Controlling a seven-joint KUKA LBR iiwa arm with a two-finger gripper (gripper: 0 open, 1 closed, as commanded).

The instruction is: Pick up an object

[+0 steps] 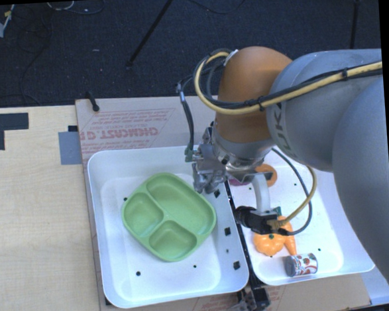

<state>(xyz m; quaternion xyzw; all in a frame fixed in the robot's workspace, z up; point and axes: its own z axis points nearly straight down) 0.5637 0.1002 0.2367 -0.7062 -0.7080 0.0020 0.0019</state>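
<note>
A green divided plate (167,216) lies flat in the left bin (116,270). In the right bin (333,241) an orange toy vegetable (270,243) sits near the front, with a small red and silver can (302,264) on its side just in front of it. Another orange thing (269,173) and a bit of magenta (238,180) peek out from under the wrist, mostly hidden. My gripper (206,178) hangs low at the wall between the two bins, right by the plate's upper right rim. Nothing shows between its fingers.
The big grey arm with its orange band (250,94) covers the back and right of the right bin. A cardboard sheet (126,126) lies under both bins, and the wooden bench (33,229) stretches to the left.
</note>
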